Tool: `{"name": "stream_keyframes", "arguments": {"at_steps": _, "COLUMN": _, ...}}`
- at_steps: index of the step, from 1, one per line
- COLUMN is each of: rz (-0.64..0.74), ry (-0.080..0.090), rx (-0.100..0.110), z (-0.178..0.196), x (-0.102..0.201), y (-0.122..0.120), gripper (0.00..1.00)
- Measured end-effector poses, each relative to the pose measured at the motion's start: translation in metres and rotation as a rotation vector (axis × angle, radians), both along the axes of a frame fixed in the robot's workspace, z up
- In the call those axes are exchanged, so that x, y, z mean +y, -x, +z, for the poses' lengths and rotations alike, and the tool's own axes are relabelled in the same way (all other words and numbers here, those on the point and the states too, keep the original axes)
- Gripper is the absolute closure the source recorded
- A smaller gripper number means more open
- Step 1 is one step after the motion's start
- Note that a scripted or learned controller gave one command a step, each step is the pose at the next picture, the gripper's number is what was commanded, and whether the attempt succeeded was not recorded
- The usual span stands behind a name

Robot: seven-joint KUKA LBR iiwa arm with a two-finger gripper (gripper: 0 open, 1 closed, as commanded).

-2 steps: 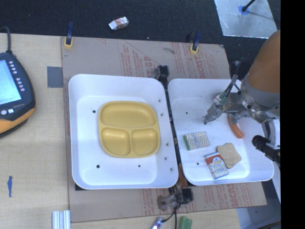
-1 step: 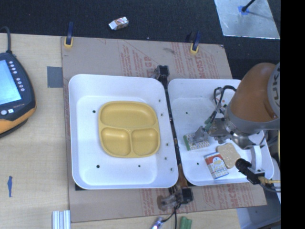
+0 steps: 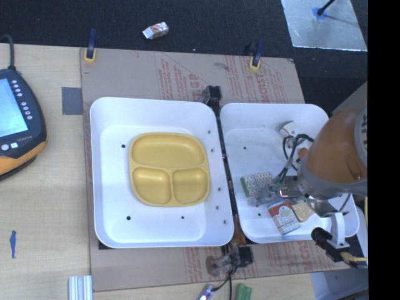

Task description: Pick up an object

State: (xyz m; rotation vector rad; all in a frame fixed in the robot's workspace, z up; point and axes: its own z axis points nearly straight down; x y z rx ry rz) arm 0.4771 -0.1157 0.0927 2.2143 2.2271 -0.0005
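- Two bins (image 3: 100,167) sit side by side on your surface; the left one holds a yellow tray (image 3: 169,167).
- Your targets, a mesh pad (image 3: 256,183) and a card (image 3: 284,217), lie in the right bin beneath the end effector (image 3: 284,191); you cannot tell its grip.

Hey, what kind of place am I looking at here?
Probably a robotics lab bench: a robot arm reaches over two white bins, a teach pendant lies beside them, and clamps hold the cardboard.
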Motion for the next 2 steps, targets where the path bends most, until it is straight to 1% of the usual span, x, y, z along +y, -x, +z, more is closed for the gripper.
{"name": "stream_keyframes", "arguments": {"at_steps": 1, "rz": 0.005, "ry": 0.002, "rx": 0.000, "z": 0.0098, "x": -0.0011, "y": -0.0006, "gripper": 1.00}}
{"name": "stream_keyframes", "arguments": {"at_steps": 2, "rz": 0.004, "ry": 0.002, "rx": 0.000, "z": 0.0098, "x": -0.0011, "y": -0.0006, "gripper": 0.00}}
